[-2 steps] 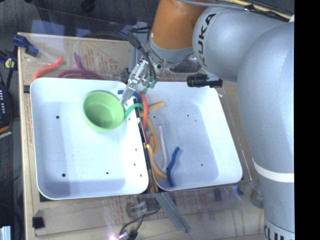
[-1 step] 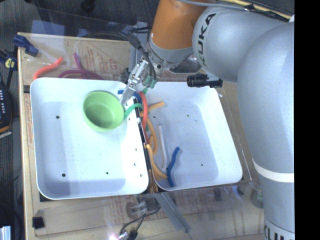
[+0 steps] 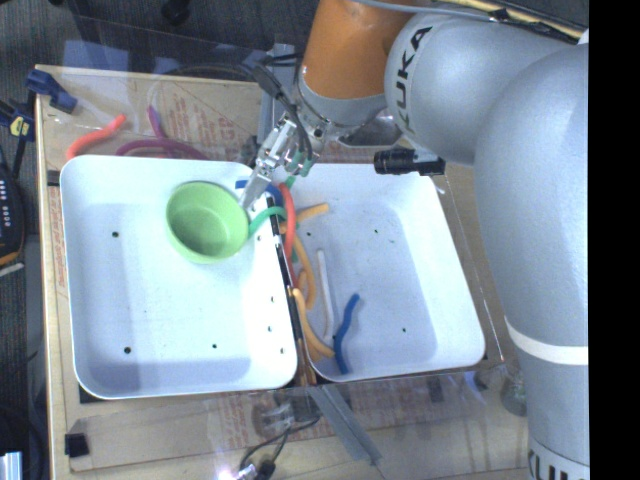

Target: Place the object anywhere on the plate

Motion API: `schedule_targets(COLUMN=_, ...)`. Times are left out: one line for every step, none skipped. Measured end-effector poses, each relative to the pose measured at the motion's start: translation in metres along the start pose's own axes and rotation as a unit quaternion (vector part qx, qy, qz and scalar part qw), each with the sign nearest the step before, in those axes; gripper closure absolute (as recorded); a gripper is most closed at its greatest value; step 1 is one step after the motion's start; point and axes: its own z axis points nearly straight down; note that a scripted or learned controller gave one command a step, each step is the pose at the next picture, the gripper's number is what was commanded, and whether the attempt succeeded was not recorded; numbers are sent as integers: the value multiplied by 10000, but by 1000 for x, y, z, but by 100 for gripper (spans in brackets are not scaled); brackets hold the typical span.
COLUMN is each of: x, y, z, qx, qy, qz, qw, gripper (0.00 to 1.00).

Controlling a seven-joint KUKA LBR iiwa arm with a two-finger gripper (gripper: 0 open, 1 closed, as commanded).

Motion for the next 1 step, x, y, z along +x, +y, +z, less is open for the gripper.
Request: schedule_targets(x=0, y=0, z=0, qx=0, qy=0, qz=0, qw=10000, gripper=0)
